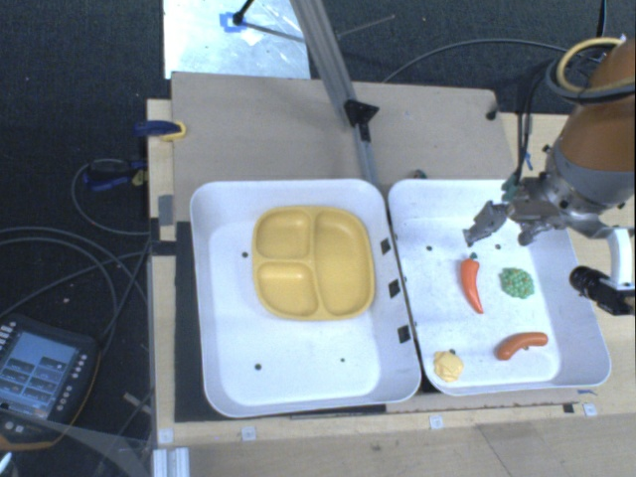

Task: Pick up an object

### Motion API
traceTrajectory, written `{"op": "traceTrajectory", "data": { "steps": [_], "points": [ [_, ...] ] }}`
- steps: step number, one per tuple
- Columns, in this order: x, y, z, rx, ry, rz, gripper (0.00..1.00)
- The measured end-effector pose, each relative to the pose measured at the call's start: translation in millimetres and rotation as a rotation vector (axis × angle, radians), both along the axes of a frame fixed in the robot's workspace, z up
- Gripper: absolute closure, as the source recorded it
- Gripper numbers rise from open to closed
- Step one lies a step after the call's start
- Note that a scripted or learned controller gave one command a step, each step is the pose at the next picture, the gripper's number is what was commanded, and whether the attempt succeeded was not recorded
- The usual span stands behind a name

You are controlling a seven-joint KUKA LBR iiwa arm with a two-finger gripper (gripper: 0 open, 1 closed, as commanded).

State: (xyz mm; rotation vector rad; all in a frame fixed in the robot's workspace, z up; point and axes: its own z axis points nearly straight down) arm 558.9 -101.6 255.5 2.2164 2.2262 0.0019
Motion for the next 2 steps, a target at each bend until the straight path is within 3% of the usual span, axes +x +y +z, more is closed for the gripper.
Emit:
{"op": "traceTrajectory", "data": {
  "steps": [1,2],
  "points": [
    [0.1,-0.1,0.2,0.000,-0.001,-0.002,0.00],
    [-3.0,-4.4,-61.4,0.000,0.005,-0.004,0.00]
  ]
}}
